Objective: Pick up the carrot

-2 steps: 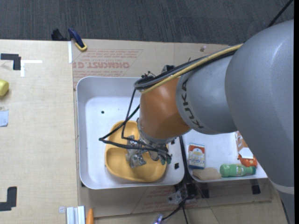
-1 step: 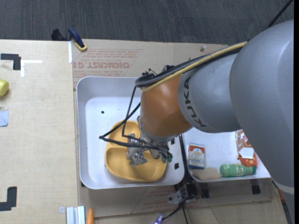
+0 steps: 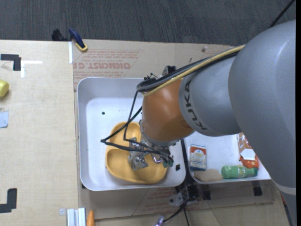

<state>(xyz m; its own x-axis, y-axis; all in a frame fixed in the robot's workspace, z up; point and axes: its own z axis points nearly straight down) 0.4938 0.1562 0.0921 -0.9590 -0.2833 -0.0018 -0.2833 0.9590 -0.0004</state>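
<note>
Arm point(image 3: 263, 88): fills right of frame, hides most of right bin point(image 3: 225, 149); "KUKA" on grey shell.
Cardboard point(image 3: 108, 62): upper centre, red print reversed, can't read for sure.
Left bin point(image 3: 89, 126): centre; holds yellow dish point(image 3: 117, 166).
Gripper point(image 3: 139, 161): low over dish, cables across it; grip state can't tell.
Right bin contents: carton point(image 3: 197, 157), green bottle point(image 3: 239, 172), labels too small.
Carrot: can't tell where.
</note>
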